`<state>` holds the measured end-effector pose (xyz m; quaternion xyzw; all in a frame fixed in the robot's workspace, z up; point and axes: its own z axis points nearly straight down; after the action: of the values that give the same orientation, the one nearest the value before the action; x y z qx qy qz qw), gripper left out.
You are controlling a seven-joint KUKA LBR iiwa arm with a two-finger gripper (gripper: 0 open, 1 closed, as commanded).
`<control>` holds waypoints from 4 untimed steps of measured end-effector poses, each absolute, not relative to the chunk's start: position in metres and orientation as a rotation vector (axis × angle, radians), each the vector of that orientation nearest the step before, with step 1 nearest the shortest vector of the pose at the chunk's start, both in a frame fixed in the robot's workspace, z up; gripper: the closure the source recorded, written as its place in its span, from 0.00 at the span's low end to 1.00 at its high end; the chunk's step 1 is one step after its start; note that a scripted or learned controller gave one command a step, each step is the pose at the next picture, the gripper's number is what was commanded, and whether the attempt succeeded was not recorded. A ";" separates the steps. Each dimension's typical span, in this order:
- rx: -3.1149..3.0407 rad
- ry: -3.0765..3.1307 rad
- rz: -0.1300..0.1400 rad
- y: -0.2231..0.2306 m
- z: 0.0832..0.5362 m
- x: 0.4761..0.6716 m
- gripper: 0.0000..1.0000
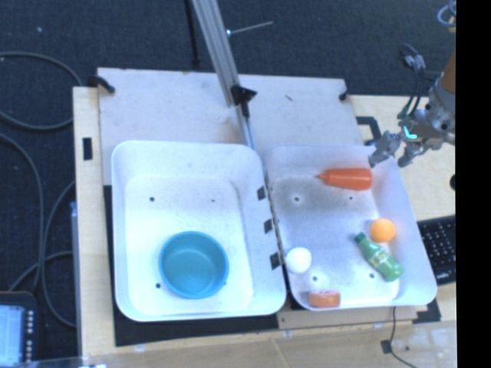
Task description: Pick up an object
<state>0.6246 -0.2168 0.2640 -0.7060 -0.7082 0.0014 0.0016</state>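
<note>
Two white bins sit side by side on the bench. Closest to the camera, at the front of the right bin, lies a small orange and white thing, right by the front rim. Just behind it sits a white ball, close to the wall between the bins. A green bottle lies on its side a little further back, and an orange ball touches its top end. Further back still, an orange carrot lies flat near the back of the bin. The left bin has a blue bowl in it, near the front.

Furthest back, at the right, the gripper hangs over the back corner of the right bin. Its two fingers are spread apart and nothing is between them. The carrot is the nearest thing to it, just to its left.

To do this step well, I think the gripper should slide over the middle of the carrot, turn so its fingers sit across the thin way, go straight down, then squeeze. It should stay away from the bin wall.
</note>
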 end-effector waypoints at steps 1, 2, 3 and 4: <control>-2.220 -2.228 -0.002 -0.217 0.268 0.626 0.00; -2.221 -2.225 0.004 -0.217 0.227 0.628 0.00; -2.221 -2.221 0.006 -0.211 0.169 0.622 0.00; -2.223 -2.215 0.009 -0.220 0.110 0.620 0.00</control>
<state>0.6198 -0.2203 0.1096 -0.7085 -0.7057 0.0028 0.0017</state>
